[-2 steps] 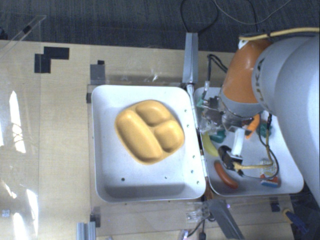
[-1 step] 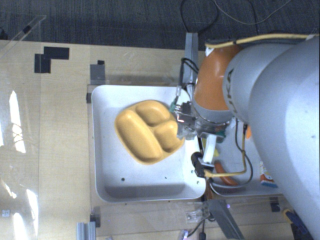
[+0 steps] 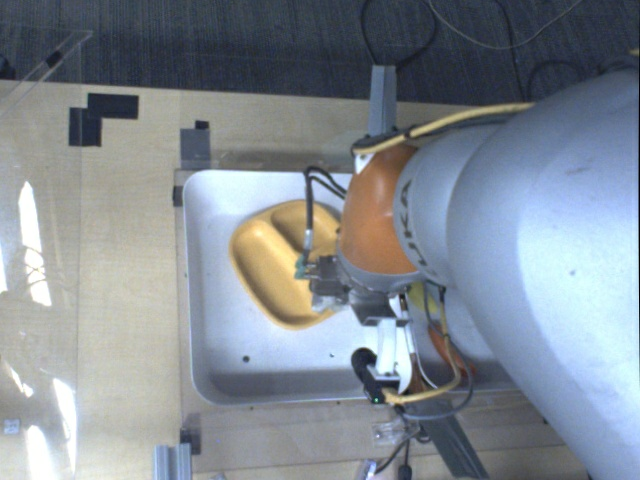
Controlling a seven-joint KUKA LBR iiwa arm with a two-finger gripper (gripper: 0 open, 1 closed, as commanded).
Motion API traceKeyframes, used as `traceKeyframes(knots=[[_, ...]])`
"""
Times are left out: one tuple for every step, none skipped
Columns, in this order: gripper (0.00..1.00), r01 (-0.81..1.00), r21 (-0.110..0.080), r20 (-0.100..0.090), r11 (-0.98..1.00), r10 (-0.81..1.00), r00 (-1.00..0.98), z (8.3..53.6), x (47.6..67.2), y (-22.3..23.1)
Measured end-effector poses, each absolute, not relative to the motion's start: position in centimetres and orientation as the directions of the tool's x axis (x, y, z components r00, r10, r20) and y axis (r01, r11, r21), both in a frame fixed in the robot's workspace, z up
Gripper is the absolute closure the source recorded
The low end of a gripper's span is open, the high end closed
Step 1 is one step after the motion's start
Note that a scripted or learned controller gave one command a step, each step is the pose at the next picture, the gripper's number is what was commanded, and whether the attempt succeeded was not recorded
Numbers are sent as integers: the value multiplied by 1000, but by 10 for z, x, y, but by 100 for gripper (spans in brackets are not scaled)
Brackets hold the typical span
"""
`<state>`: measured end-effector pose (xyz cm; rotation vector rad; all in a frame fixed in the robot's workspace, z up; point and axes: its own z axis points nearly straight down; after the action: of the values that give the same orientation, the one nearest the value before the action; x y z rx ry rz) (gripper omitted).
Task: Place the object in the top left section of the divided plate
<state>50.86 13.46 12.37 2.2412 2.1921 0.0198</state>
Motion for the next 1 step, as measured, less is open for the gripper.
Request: traceKeyframes(knots=[[100,1000,16,7,-24,1000,24,134,510,134]])
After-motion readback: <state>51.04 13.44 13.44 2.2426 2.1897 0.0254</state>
